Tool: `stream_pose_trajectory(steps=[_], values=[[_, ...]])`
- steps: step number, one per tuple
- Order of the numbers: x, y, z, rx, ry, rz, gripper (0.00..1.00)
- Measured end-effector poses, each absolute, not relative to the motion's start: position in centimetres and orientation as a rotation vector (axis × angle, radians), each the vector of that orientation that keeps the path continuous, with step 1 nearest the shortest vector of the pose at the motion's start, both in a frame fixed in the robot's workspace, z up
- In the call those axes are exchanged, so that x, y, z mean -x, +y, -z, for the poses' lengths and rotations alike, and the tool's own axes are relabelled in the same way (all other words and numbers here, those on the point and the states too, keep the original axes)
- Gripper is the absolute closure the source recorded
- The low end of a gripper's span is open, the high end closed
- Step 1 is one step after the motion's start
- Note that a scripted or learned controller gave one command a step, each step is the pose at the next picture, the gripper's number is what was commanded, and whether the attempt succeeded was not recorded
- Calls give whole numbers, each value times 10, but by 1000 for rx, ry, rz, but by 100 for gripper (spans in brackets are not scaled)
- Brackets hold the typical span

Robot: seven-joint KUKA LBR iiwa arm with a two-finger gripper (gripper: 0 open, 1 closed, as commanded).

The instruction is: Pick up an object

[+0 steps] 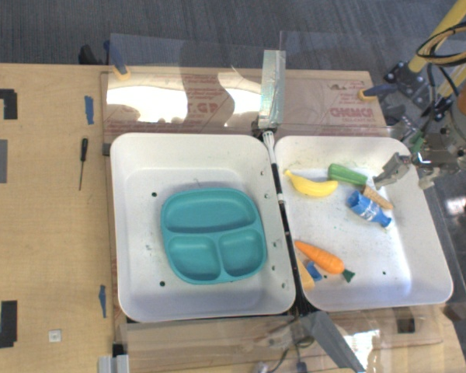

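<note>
At the right edge of the right bin (427,231), the gripper (394,168) reaches in from the right, its grey finger slanting down and leftward over the bin's upper right corner while the rest of the arm sits amid black and yellow cables beyond the rim. Whether the gripper is spread or pressed together cannot be told from this angle, and nothing is seen between its tips. Just left of the tip lies a green cylinder-shaped toy (347,174), lying across the bin, and touching its left end is a yellow banana (311,185). Just below the gripper's tip sits a crumpled blue wrapper-like object (368,207) with a tan stick-like piece lying across it. Lower down in the same bin, well apart from the gripper, an orange carrot (320,258) with a green stem end lies at a slant, and a small blue and orange piece (311,273) rests just beside it near the divider. The left bin (132,169) holds a teal divided plate (213,235) with three compartments, lying flat near the bin's middle. Both bins rest on a brown bench (39,208).
</note>
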State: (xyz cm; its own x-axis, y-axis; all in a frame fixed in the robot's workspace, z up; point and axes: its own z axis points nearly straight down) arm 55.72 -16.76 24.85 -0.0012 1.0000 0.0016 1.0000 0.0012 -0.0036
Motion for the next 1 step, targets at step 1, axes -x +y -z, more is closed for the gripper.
stream_pose_trajectory(steps=[1], values=[[-534,-163,-92,1703,-2639,0,0]])
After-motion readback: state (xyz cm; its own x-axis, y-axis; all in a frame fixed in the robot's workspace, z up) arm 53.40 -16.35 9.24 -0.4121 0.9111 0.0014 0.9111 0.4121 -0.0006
